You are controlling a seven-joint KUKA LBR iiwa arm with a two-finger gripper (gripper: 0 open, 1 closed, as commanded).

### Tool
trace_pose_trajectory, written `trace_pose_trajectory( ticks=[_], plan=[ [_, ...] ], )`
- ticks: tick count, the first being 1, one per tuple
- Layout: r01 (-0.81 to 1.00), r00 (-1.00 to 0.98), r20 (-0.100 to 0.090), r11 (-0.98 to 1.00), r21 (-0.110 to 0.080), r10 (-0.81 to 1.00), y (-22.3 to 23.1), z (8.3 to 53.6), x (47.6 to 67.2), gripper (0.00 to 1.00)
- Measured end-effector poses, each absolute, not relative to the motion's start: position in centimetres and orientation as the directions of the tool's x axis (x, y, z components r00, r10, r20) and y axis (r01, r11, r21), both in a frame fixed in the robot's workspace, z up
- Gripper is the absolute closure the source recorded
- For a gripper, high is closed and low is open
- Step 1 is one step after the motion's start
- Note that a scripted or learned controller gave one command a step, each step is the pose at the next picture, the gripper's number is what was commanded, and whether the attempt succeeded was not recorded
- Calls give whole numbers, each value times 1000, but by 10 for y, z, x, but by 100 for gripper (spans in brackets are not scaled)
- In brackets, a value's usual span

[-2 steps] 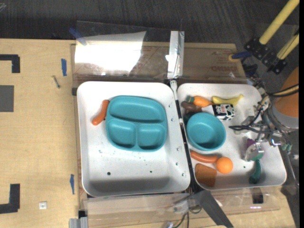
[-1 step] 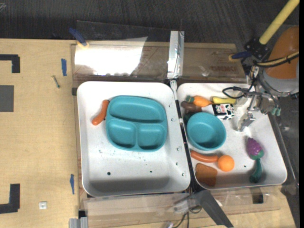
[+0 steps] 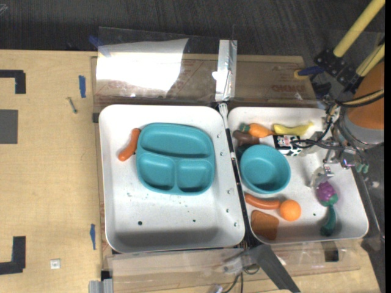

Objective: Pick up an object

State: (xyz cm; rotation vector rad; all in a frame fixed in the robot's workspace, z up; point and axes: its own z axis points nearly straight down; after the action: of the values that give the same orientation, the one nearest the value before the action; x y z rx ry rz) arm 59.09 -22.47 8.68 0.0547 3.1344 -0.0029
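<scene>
My gripper (image 3: 328, 163) hangs low over the right side of the right bin (image 3: 360, 224), under the grey wrist and its cables. Just below it lies a purple toy (image 3: 325, 191), with a dark green piece (image 3: 330, 222) beneath that. Left of the gripper stands a teal bowl (image 3: 264, 168). At the back of the bin are a yellow banana (image 3: 292, 129), a carrot (image 3: 256, 130) and a black-and-white item (image 3: 287, 142). An orange ball (image 3: 291, 210), a red sausage (image 3: 261, 201) and a brown slab (image 3: 264, 223) lie at the front. I see nothing held.
The left bin (image 3: 116, 224) holds a teal divided plate (image 3: 174, 157) and an orange sausage (image 3: 128, 145) on its left. A dark brown object (image 3: 243, 138) lies by the divider between the bins. Yellow poles (image 3: 360, 23) rise at the top right.
</scene>
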Motion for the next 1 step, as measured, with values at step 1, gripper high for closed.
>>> trace_pose_trajectory(
  ticks=[1],
  plan=[
    [3, -1000, -8, 1000, -1, 3, -224, 87, 527, 0]
  ],
)
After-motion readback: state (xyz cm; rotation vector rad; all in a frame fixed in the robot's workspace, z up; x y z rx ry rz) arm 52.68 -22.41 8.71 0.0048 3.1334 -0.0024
